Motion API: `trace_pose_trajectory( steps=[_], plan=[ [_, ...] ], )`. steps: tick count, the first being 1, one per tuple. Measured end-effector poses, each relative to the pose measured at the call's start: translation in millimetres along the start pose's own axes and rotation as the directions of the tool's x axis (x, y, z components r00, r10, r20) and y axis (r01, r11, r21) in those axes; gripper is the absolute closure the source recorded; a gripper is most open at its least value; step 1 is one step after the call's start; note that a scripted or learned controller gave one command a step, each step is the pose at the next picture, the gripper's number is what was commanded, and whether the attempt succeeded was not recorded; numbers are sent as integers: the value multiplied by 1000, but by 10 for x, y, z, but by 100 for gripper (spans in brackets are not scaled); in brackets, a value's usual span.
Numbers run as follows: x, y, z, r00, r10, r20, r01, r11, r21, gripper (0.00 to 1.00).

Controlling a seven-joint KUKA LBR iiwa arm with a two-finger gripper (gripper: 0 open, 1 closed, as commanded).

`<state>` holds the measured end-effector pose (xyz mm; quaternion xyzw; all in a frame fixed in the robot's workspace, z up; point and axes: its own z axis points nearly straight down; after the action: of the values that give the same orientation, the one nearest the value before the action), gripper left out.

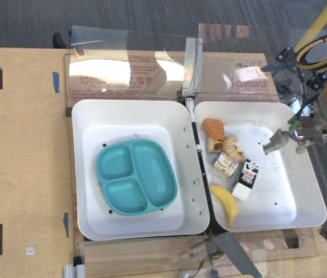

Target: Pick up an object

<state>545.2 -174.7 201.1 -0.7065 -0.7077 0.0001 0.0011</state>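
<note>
The pincer [278,140] is seen over the right bin [302,213], well apart from the objects; whether it is wide or narrow cannot be told. A banana [226,202], small carton [226,164] and black-white box [247,175] are heaped at that bin's left side. A teal divided plate [136,176] is placed in the left bin [88,155].

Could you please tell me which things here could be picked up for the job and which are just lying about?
For the job: gripper; banana; orange piece; small carton; black-and-white packet, all in the right bin.

Lying about: teal divided plate in the left bin.
</note>
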Motion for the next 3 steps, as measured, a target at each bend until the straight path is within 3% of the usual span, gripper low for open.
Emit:
trace_pose_trajectory(
  steps=[1,2,3],
  plan=[
    [707,458,911,1000,-7,-3,7,1000,10,0],
    [245,275,1137,1000,2,2,-2,1000,-5,0],
    [678,-59,1132,1000,-1,1,1,1000,-7,0]
  ],
)
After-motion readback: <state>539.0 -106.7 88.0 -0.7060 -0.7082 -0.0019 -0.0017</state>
